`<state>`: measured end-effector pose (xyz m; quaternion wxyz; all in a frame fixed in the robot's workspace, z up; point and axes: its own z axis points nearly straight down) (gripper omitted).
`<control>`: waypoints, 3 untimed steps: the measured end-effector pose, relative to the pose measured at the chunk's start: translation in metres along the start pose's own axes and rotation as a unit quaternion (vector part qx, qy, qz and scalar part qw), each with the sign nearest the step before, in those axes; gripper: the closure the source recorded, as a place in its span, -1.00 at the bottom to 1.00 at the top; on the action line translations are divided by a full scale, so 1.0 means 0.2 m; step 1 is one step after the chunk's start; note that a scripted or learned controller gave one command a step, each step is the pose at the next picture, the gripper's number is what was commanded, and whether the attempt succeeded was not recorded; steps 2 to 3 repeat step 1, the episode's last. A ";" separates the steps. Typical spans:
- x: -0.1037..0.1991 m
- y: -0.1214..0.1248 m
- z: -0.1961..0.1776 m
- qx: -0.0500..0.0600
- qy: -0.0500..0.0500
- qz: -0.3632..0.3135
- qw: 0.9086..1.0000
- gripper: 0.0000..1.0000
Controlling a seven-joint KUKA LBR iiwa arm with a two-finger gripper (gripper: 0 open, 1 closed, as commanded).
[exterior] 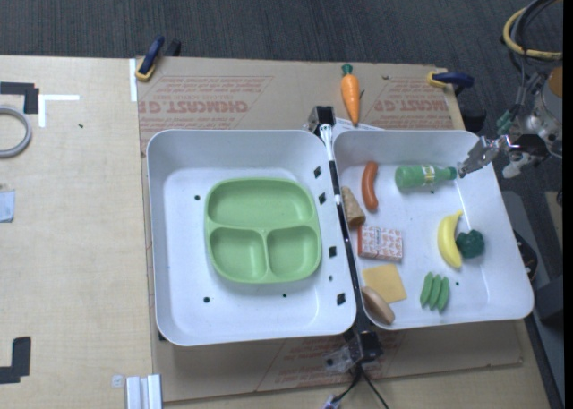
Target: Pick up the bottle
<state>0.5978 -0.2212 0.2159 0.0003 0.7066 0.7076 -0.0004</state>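
Plainly, pincer (491,155) hovers beside green bottle (423,176); its grip unclear, cardboard (210,94) print mirrored, unreadable.

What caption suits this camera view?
Gripper at the cap end of the green bottle lying in the right bin.

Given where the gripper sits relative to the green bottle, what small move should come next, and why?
Probably a short shift toward the bottle's middle. The gripper hangs by its cap end near the right bin's far edge, and the bottle lies on its side, not between the fingers.
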 end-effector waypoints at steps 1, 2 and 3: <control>0.00 0.00 -0.05 -0.001 -0.001 -0.002 1.000 1.00; 0.00 0.00 -0.05 -0.001 -0.001 -0.002 1.000 1.00; 0.00 0.00 -0.05 -0.001 -0.001 -0.002 1.000 1.00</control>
